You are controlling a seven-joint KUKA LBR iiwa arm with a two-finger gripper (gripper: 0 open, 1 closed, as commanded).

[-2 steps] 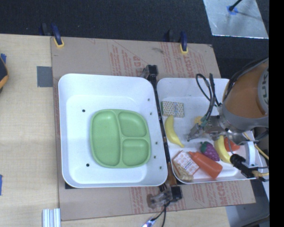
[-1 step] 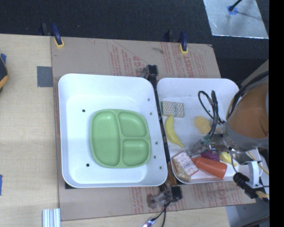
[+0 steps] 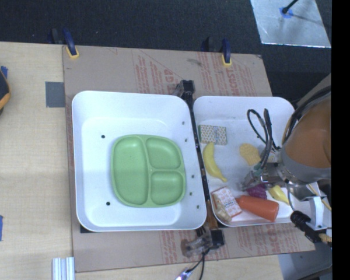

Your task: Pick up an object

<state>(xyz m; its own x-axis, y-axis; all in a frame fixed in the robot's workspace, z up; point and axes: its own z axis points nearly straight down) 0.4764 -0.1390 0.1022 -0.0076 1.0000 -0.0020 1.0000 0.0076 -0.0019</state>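
Grey arm (image 3: pixel 306 174) w/ orange band, black cables, poss. metal gripper (image 3: pixel 258 177) fittings.

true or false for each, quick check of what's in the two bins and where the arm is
1. The green divided plate lies in the left bin. True.
2. The banana lies in the left bin beside the plate. False: it lies in the right bin, near its left wall.
3. The arm's gripper is low over the right bin, by a purple item. True.
4. The orange carrot-like item sits at the far end of the right bin. False: it lies at the near end, beside a boxed snack.
5. The plate has three compartments. True.
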